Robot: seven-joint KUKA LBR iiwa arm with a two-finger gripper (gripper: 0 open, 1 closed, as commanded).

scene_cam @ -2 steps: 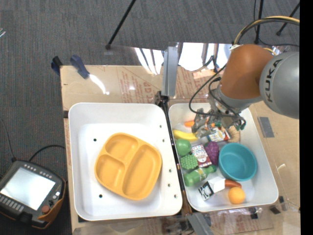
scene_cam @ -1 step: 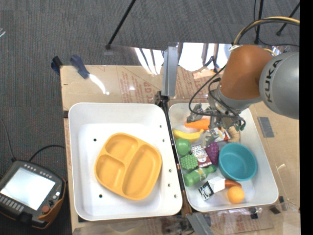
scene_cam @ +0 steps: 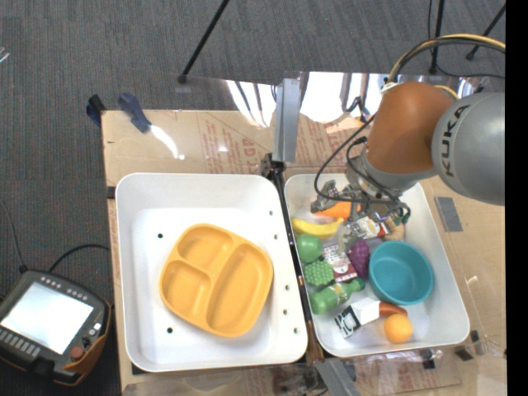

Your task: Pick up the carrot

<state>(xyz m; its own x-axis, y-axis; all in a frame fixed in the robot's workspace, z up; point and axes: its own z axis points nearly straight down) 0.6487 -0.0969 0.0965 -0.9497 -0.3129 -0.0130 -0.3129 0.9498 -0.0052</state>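
Note:
The carrot (scene_cam: 334, 210) is a small orange piece at the back of the right bin (scene_cam: 450, 304), just above a yellow banana (scene_cam: 318, 225). My gripper (scene_cam: 356, 203) hangs low over the back of this bin, right beside the carrot and partly covering its right end. The grey arm with its orange band (scene_cam: 408, 130) reaches in from the right above it. The gripper's tip is lost among cables and the clutter below it.
The right bin also holds green vegetables (scene_cam: 318, 272), a purple item (scene_cam: 360, 258), a teal bowl (scene_cam: 401, 273), an orange fruit (scene_cam: 398, 328) and a small white box (scene_cam: 356, 316). A yellow divided plate (scene_cam: 216, 279) lies in the left bin (scene_cam: 136, 221).

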